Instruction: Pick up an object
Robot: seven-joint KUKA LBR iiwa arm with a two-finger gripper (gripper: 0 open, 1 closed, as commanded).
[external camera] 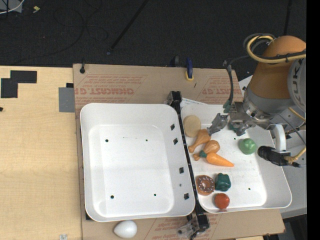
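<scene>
- The desk [35, 154] is seen as pale wood, with a cardboard sheet [130, 86] laid under both bins and dark floor behind it.
- The arm [277, 69] is reached in from the right, its orange band bent above the right bin [270, 194].
- The left bin [132, 159] is placed beside the right one, their rims touching.
- The gripper [220, 123] is held low over the right bin's upper part, just beside a beige round piece [192, 124]; whether its fingers are open or closed cannot be told.
- A carrot [219, 159], a drumstick-shaped piece [200, 140] and a green ball [247, 146] are seen in the right bin.
- A doughnut [204, 184], a dark green piece [223, 182] and a red ball [221, 201] are grouped near its front edge.
- A white egg [125, 229] is left on the cardboard, outside the bins.
</scene>
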